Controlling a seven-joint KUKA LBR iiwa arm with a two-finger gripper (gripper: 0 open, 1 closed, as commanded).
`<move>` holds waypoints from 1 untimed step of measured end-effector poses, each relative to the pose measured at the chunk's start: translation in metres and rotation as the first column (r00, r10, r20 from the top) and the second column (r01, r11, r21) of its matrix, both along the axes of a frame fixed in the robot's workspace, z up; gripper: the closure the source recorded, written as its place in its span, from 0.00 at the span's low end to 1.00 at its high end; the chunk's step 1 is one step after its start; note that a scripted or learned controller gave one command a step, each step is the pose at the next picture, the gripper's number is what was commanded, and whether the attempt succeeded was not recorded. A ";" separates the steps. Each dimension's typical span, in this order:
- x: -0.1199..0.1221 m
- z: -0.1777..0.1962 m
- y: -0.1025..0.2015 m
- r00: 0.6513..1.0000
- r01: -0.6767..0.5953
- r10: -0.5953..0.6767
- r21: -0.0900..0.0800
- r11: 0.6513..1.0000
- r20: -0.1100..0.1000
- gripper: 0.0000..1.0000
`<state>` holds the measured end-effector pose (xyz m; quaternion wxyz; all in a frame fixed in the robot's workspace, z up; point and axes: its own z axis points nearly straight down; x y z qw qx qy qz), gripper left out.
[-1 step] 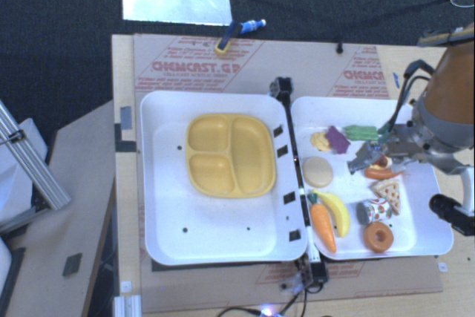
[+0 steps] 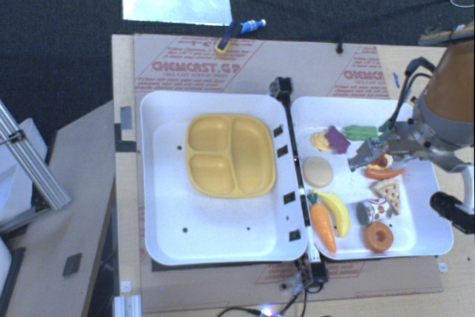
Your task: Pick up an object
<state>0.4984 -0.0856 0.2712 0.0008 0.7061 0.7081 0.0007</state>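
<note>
- Nearest the camera, along the right bin's (image 2: 438,245) front edge, lie a carrot (image 2: 323,226), a banana (image 2: 338,210) and a doughnut (image 2: 378,237), with a pizza slice (image 2: 388,194) just behind
- Over the bin's middle hangs the gripper (image 2: 369,158), above a red chilli (image 2: 384,173); nothing shows between its fingers, and whether they are spread or closed cannot be told
- Best target, in my judgement, is that chilli directly beneath
- Come straight down, fingers across its narrow width, to avoid nudging the pizza slice beside it
- Close fully before lifting, since such a thin piece may slip
- Left bin (image 2: 159,234) bears only a yellow tray (image 2: 228,154)
</note>
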 end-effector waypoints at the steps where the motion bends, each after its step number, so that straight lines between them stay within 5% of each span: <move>1: 0.000 -0.048 0.010 1.000 0.001 -0.001 0.002 1.000 -0.006 0.00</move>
